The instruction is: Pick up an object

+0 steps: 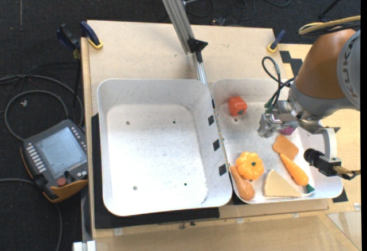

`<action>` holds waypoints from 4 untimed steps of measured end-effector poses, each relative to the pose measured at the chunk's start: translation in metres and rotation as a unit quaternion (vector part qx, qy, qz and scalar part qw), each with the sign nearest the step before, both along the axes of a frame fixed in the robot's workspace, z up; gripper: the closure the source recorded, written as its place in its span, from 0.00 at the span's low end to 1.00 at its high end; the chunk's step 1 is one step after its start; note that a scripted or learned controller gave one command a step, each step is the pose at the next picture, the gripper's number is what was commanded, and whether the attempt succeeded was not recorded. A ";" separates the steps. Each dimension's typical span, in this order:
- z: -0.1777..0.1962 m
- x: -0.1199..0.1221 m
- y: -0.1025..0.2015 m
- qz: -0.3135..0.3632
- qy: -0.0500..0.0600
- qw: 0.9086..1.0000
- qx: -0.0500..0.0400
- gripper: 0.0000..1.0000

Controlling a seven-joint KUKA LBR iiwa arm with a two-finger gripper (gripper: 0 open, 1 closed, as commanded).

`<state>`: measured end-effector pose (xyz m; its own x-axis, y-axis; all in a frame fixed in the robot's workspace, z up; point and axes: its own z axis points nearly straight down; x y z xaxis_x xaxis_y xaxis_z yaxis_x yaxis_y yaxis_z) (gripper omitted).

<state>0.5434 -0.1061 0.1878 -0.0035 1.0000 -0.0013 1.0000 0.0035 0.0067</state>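
Over the right bin [226,95], the hand [269,127] hovers, its grip state impossible to tell; the red pepper [237,105] lies near at ten o'clock, the orange slice [285,146] just beside at four.

Pumpkin [250,165], carrot [295,169] and wedge [280,184] lie in the right bin [248,88].

This is a robotics lab or test cell rather than a home or shop. A plain plywood table [149,49] is held by clamps [92,35] at its corners and stands on dark carpet strewn with loose black cables [23,106]. A robot teach pendant [56,155] with screen and buttons lies on the floor at the left. An aluminium rail [172,6] slants over the table, and an industrial arm [327,78] reaches in.
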 end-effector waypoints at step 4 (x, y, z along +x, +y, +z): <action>0.067 0.013 0.124 0.002 0.003 1.000 0.002 1.00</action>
<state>0.5563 0.0180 0.2552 -0.0085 1.0000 0.0019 1.0000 0.0085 -0.0002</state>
